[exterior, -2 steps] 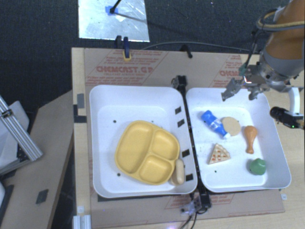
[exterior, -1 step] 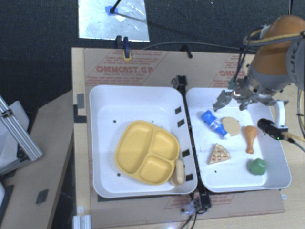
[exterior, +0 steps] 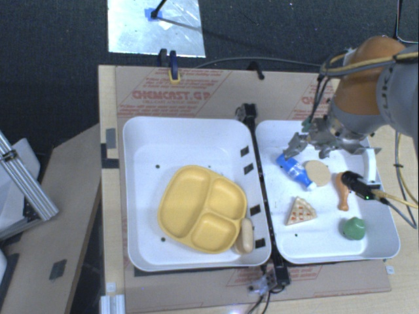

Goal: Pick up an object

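Observation:
My gripper (exterior: 309,148) hangs over the back of the right bin (exterior: 386,241), open, with nothing between its fingers. Just below and left of it lies a blue bottle (exterior: 294,169) with a white end. A tan round disc (exterior: 318,173) touches the bottle's right side. An orange-brown drumstick-shaped piece (exterior: 342,190) lies further right, beside a black part of the arm. A triangular waffle-patterned slice (exterior: 300,211) and a green lump (exterior: 354,227) sit nearer the front of the same bin.
The left bin (exterior: 150,142) holds a yellow divided plate (exterior: 201,208) with a pale bread-like roll (exterior: 245,235) at its front right corner. A black divider (exterior: 256,175) runs between the bins. Cables trail along the bench at the right.

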Controlling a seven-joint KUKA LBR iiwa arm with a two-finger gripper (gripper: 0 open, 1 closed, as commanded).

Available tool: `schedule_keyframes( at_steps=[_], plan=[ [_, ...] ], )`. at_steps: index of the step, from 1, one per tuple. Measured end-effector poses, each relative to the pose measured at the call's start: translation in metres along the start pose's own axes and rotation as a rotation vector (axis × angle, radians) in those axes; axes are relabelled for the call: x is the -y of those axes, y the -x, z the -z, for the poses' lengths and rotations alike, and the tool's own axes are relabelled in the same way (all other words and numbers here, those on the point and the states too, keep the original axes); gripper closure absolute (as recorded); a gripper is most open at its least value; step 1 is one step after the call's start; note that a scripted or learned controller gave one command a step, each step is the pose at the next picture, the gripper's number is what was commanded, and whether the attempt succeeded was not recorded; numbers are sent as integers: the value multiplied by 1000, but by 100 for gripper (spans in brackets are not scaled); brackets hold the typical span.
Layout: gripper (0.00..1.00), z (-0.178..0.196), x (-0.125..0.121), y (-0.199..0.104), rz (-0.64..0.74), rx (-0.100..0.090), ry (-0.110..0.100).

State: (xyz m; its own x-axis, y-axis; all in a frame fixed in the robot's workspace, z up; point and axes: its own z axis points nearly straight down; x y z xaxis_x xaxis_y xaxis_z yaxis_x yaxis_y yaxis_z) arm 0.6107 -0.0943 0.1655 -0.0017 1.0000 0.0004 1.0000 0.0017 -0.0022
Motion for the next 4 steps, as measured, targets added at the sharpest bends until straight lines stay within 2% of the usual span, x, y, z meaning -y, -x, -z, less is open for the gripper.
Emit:
schedule_keyframes(
  at_steps=[1,2,4],
  plan=[
    [0,-59,5,-7,0,0,-1],
    [100,-43,1,-6,0,2,11],
    [100,71,2,-1,2,1,10]
  ],
)
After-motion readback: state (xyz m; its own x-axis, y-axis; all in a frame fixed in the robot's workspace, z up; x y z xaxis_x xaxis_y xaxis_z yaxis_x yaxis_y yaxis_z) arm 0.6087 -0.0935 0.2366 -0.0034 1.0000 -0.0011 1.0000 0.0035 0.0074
